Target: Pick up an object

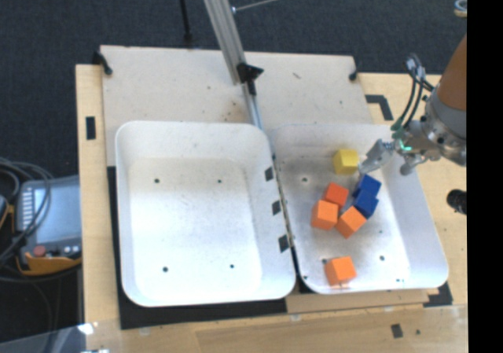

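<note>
the gripper (383,153) hung over the right bin (409,261), just beside the yellow block (345,160); its fingers appeared slightly parted, perhaps with nothing between them, though the view was too coarse to be sure. three orange blocks (324,214) and two blue blocks (366,196) clustered mid-bin, a fourth orange block (341,270) lying apart near the front wall.

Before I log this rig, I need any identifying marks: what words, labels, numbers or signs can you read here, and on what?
No text reads at this size.
Pendant at the left edge: its screen and buttons are too blurred to read.
Blocks, bins and gripper: no lettering visible.
</note>
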Motion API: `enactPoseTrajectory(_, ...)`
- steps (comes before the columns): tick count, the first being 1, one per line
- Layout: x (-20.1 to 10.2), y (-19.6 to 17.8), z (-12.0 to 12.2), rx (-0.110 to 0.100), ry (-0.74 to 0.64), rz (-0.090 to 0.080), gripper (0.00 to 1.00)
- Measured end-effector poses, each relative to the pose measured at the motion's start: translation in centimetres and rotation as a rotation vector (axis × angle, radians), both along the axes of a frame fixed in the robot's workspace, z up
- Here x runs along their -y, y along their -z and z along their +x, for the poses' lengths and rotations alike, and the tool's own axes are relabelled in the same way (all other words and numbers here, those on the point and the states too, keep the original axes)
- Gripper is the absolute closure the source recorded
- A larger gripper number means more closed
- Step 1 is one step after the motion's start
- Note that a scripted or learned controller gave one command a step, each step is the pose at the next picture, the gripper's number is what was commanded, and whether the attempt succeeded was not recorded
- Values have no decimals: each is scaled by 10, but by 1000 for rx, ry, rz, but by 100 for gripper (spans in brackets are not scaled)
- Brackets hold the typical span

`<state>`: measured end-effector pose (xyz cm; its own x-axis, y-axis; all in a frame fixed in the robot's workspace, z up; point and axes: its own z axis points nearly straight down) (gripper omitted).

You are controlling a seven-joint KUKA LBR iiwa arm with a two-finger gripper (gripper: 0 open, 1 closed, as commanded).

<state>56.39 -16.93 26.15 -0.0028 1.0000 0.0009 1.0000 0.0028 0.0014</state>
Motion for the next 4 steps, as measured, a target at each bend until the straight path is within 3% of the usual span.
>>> enactPoseTrajectory(2,3,103,6,-6,6,-2,0)
enactPoseTrajectory(3,2,129,7,24,4,-9,0)
enactPoseTrajectory(4,3,119,9,28,12,-8,100)
